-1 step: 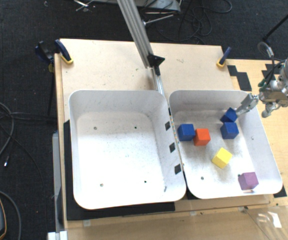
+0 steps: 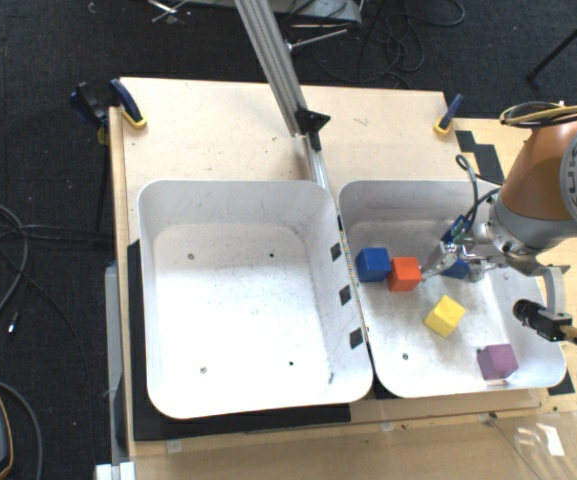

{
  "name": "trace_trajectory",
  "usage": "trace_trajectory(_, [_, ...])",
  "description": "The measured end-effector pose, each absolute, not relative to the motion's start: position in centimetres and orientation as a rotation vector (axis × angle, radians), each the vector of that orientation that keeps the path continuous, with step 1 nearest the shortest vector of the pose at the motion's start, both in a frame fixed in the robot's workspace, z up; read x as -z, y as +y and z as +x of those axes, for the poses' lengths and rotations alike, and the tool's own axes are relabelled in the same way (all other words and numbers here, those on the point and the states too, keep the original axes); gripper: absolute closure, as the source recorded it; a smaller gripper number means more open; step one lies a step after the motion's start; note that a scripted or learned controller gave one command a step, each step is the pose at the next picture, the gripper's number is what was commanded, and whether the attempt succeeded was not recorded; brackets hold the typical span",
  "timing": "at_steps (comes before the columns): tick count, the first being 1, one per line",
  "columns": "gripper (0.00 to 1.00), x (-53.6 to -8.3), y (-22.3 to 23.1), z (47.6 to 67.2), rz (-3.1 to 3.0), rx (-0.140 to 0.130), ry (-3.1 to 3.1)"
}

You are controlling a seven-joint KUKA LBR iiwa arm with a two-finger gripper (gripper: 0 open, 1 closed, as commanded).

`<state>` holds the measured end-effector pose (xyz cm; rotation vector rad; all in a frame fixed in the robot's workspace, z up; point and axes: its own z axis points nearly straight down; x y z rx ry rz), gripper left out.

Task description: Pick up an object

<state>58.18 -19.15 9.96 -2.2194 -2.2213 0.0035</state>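
We found four small blocks lying in the right-hand bin (image 2: 368, 203), all resting flat on its white floor. A blue cube (image 2: 373, 264) sat near the bin's left wall, about midway along it. An orange cube (image 2: 404, 274) lay just beside it on the right, the two touching or nearly so. A yellow cube (image 2: 445, 316), turned at an angle to the bin's edges, lay nearer the bin's middle, apart from that pair. A purple cube (image 2: 497, 361) rested close to the bin's near right corner.
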Motion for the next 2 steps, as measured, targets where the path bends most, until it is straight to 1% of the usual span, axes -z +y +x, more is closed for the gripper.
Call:
trace_trajectory(1, [0.00,-9.9,-15.4,60.2,-2.238,-0.013,-2.235])
trace_trajectory(2, [1.00,-10.9,-15.5,60.2,-2.242,-0.009,-2.230])
